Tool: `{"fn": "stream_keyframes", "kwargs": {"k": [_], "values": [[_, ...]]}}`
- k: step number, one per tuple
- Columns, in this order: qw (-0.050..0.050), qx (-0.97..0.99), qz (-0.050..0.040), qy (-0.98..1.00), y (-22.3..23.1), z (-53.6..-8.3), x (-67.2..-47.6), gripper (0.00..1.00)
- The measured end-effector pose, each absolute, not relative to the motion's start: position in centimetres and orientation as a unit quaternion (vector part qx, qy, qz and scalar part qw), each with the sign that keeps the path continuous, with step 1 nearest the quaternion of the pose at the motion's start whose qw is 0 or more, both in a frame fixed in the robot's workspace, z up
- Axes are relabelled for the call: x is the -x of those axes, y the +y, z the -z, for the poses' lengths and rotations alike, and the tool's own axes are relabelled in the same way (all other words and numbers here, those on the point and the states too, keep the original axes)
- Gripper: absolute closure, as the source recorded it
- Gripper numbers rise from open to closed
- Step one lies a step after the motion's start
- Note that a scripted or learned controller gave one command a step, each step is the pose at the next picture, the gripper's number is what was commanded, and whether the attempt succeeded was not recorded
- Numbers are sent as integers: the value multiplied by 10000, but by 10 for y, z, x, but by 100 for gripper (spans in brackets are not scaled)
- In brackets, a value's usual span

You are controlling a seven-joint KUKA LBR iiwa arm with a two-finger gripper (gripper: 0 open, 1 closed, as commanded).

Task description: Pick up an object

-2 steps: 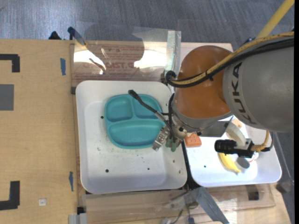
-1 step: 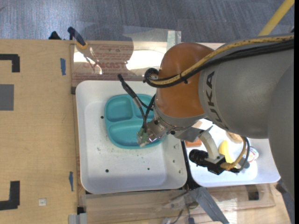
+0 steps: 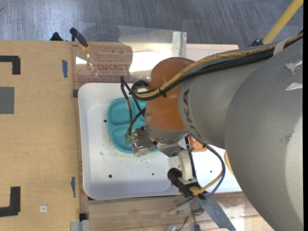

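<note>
A cardboard sheet [image 3: 36, 129] lies left of the white bin [image 3: 96, 167], and the arm [image 3: 231, 105] hides most of the bin's right part. The gripper [image 3: 139, 146] sits low over a teal dish [image 3: 120, 124] in the bin's middle; whether its fingers are apart cannot be told. The dish's long axis runs up-down in the view.

The arm [image 3: 250, 105] is grey with an orange band [image 3: 166, 97] above the wrist, trailed by a yellow-and-black braided cable [image 3: 216, 59]. The bin [image 3: 94, 172] is white, flecked with small dark specks. A teal dish [image 3: 120, 121] lies in it. Tan cardboard [image 3: 36, 129] carries black corner marks and blue tape tabs. The floor [image 3: 144, 6] is blue-grey.
</note>
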State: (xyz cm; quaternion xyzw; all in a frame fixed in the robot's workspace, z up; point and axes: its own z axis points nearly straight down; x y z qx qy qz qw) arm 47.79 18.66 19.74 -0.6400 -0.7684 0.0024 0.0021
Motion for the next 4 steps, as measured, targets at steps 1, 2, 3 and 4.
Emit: {"fn": "stream_keyframes", "kwargs": {"k": [1, 2, 3, 4], "values": [[-1, 7169, -3, -6972, 221, -217, -512, 100], [-7, 7158, -1, -6983, 222, -227, -512, 100], [-9, 7143, -4, -6998, 224, -237, -512, 100], [-15, 7130, -4, -7012, 225, -247, -512, 100]]}}
